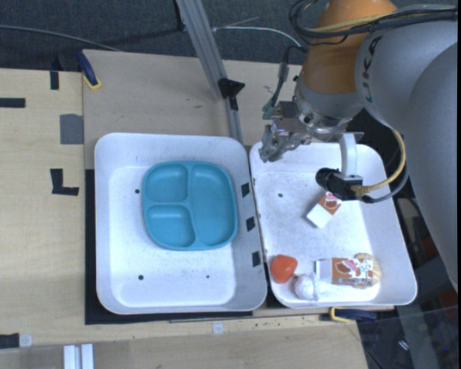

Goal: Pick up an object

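End effector (273, 151) over right bin's (399, 283) far-left corner, finger state unclear; small white block (323, 212) mid-bin, orange object (283, 267) and snack packet (355, 270) near front; blue divided plate (190, 204) in left bin (115, 283)

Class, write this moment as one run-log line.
pincer: above right bin's far-left corner | held: nothing visible | right bin: white block, orange ball, packet | left bin: blue divided plate

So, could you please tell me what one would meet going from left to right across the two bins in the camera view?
Blue divided plate in the left bin → orange ball-like object in the right bin → small white carton → brown-and-white packet.
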### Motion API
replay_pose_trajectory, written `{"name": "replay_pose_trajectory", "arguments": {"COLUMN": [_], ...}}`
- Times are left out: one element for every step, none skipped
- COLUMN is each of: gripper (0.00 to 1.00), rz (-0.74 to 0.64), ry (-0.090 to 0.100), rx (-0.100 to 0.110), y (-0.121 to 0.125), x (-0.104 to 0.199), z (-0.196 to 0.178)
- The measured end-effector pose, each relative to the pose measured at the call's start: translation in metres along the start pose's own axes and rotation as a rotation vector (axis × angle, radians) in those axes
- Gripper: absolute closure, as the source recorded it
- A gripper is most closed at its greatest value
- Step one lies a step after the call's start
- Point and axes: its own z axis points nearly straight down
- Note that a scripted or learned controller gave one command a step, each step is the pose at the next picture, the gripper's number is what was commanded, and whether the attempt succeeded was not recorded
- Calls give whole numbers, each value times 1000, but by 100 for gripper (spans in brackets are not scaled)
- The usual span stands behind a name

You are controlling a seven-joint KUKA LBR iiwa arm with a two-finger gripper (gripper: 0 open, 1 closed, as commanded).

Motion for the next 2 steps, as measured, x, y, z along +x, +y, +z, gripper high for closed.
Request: {"name": "replay_pose_trajectory", "arguments": {"gripper": [100, 100], "rz": [2, 1], "ry": [-2, -1], "rx": [0, 1], "y": [33, 59], "x": [41, 93], "z": [13, 29]}}
